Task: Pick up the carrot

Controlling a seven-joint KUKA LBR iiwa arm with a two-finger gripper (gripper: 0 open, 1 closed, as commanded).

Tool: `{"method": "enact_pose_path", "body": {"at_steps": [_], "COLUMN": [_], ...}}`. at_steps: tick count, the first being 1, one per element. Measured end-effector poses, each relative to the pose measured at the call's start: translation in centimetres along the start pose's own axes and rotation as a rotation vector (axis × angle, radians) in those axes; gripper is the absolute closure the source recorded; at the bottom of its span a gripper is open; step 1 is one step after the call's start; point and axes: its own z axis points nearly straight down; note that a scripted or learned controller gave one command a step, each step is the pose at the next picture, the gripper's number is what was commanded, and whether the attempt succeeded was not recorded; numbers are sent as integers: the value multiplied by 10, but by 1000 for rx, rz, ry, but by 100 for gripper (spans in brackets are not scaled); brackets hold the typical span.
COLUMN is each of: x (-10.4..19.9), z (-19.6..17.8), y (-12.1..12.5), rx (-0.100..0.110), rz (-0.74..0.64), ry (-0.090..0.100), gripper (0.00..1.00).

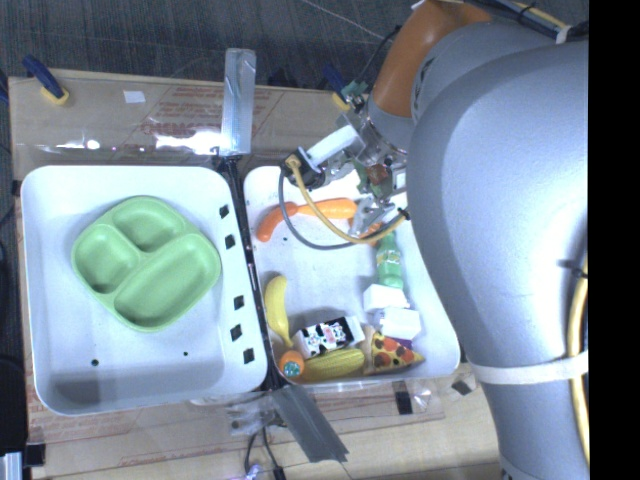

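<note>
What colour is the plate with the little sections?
Light green. The plate shows best in the camera view.

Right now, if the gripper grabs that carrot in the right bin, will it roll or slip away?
The carrot looks like smooth, glossy toy plastic, so it is probably stiff, light and somewhat slippery. Its rounded, tapering shape suggests it may roll or swivel if nudged off-centre. It lies across the bin floor near the gripper, partly behind a looping cable, which could drag on it.

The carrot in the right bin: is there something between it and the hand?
The carrot lies in the upper part of the right bin, and the hand is just to its right. A dark cable loops across the carrot's middle. No other object stands between them; the banana lies lower down.
</note>
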Motion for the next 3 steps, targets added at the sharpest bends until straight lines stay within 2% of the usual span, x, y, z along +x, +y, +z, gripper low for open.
{"method": "enact_pose_path", "body": {"at_steps": [1,2,3], "x": [-11,-11,-53], "z": [127,85,139], "y": [39,85,50], "rx": [9,2,8], "rz": [-35,1,-48], "ry": [-24,-9,-17], "gripper": [0,0,0]}}
